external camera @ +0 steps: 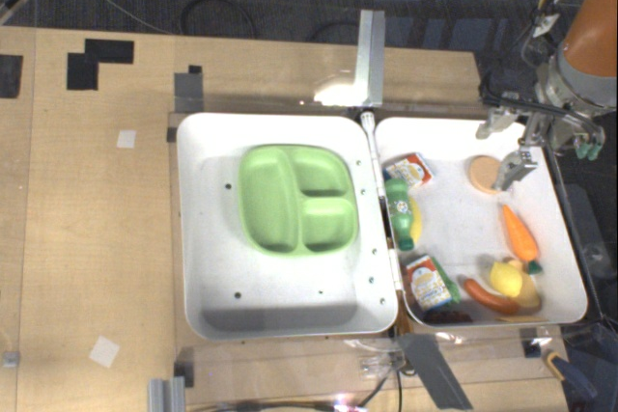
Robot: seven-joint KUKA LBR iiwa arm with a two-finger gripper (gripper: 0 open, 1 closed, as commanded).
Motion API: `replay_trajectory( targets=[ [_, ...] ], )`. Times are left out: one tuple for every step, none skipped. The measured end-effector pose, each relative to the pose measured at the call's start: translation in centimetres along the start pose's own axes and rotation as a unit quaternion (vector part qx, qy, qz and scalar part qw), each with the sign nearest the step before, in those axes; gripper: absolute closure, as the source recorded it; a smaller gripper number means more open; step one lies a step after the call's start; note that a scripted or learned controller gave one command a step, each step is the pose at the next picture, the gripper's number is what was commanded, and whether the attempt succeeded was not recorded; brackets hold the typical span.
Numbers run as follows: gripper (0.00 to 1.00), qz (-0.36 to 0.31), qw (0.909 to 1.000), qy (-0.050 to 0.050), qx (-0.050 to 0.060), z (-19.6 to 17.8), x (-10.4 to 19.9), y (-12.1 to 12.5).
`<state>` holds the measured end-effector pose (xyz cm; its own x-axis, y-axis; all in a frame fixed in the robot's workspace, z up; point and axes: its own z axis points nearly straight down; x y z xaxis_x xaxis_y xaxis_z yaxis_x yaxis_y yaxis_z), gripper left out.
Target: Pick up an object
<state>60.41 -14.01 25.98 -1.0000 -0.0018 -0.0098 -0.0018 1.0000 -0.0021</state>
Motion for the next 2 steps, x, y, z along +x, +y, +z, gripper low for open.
replay_trajectory(
  targets=[
    [0.0,-0.097,0.9953,0.005,-0.002,14.2,6.7,-1.5],
    [0.0,-0.119,0.9929,-0.004,0.001,16.8,8.9,-4.1]
  ],
)
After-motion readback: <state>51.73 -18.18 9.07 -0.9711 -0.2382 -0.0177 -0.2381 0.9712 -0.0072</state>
